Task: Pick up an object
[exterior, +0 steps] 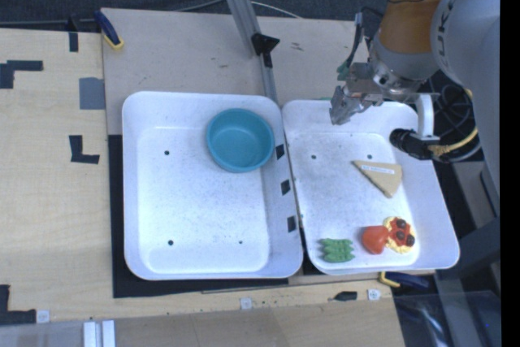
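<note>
Up top, end effector (343,111) over right bin (325,175) rim; finger state unclear.

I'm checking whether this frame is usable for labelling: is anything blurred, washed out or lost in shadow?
Camera view: lighting is even and soft, the blue bowl and sandwich wedge read sharply; the white bins are bright but keep their speckle; the gripper is dark and slightly soft, so its detail is hard to read; the small green toy is a bit fuzzy.
</note>
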